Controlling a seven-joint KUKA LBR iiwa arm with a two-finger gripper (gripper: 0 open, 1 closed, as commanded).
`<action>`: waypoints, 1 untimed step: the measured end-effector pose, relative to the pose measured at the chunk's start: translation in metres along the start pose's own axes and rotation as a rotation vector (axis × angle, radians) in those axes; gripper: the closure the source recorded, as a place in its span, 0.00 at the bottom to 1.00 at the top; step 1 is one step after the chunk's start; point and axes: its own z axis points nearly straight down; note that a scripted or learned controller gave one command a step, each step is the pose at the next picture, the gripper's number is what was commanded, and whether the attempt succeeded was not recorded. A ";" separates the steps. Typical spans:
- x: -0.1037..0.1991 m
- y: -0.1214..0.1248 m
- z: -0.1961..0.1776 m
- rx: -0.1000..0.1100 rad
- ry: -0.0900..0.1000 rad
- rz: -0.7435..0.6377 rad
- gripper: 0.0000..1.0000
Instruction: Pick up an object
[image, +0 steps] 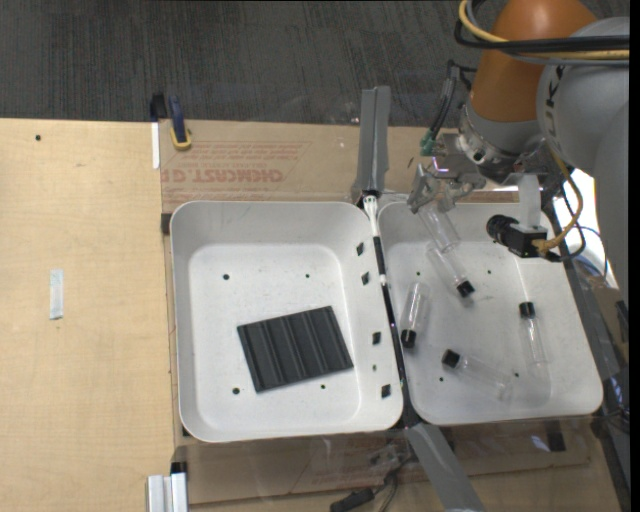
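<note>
The likeliest target is a clear plastic tube with a black cap (447, 260), lying in the right bin (585, 400) near that bin's far-left corner. Its long axis runs from the far rim down toward the bin's middle, with the black cap at the lower end. The gripper (437, 192) hangs over the far rim of the right bin, right at the tube's upper end, so the tube stretches away from it toward the near side. Whether the gripper is spread or pressed together cannot be told here, nor whether it touches the tube.

Three more capped clear tubes lie in the right bin: one (412, 312) along its left wall, one (533, 335) toward its right side, and one (478, 370) near its front. All lie farther from the gripper than the first tube.

The left bin (185, 330), just beside the right bin, holds a dark ribbed mat (294, 347) lying flat, turned slightly askew.

Both bins sit on a cardboard sheet (240, 165) on the tabletop (80, 380). Red print on the cardboard, beyond the left bin's far rim, is reversed and upside down; it seems to read "CHEMCAST", with smaller lines too blurred to read. A blue clamp (175, 125) grips the cardboard's far-left corner.
</note>
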 end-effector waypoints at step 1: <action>0.000 0.000 -0.008 0.001 -0.002 -0.002 1.00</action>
